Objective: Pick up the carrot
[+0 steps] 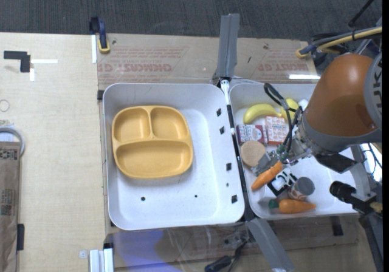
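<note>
over the right bin [355, 207], the gripper [283, 158] meets a carrot's [267, 175] upper end; jaw state cannot be told; crowding by a second carrot [292, 206] and cartons [265, 132] could spoil the lift

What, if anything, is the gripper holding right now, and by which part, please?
It cannot be told. The gripper sits at the upper end of a tilted carrot in the right bin, but a grasp isn't visible.

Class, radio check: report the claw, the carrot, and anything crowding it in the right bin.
Claw low over right bin, at upper end of one carrot. Second carrot lies near front wall. Round cracker, small cartons and banana crowd close.
</note>
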`<state>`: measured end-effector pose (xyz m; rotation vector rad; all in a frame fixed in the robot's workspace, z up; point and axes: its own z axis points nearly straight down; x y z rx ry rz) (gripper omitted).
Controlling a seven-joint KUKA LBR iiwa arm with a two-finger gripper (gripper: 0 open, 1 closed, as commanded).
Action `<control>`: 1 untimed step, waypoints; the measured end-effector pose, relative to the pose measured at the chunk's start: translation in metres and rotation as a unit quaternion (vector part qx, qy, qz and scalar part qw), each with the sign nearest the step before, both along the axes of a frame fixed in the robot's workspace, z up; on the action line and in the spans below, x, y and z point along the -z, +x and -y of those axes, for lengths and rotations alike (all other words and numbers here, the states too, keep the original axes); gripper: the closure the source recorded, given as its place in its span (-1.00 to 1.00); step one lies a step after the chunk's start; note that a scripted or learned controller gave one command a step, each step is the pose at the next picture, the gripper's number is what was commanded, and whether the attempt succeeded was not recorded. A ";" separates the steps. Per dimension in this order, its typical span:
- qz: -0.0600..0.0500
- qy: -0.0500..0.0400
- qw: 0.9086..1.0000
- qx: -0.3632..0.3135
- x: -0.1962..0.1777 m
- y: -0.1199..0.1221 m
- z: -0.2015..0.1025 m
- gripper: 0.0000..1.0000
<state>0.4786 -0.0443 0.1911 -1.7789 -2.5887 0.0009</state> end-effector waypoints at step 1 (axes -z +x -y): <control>0.001 0.000 1.000 0.024 0.000 0.000 -0.005 -1.00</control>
